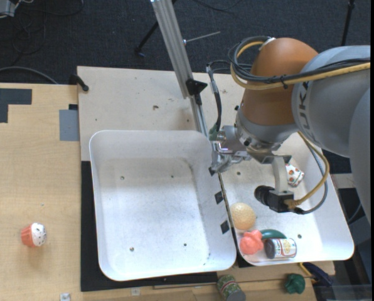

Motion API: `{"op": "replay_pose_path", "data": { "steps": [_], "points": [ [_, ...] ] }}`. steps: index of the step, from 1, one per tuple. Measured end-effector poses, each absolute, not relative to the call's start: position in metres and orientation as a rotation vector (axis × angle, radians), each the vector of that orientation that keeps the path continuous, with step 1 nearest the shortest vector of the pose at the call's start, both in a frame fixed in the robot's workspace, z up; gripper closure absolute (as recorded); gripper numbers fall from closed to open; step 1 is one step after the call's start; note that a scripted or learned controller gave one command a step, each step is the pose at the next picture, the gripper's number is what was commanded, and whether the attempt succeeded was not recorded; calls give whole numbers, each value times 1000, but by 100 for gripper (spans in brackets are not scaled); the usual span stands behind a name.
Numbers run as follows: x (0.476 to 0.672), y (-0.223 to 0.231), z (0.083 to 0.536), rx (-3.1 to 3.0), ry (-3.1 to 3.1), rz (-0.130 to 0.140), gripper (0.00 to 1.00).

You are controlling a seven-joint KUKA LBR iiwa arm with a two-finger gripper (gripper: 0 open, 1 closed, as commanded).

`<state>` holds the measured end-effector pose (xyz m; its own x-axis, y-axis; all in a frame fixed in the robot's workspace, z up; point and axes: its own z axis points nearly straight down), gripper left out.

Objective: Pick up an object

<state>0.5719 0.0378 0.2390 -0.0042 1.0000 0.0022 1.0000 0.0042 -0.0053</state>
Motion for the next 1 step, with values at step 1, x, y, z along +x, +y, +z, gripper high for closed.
{"op": "replay_pose_path", "data": {
  "steps": [1],
  "points": [
    [546,83,227,-2212,-2222,7,100]
  ]
}}
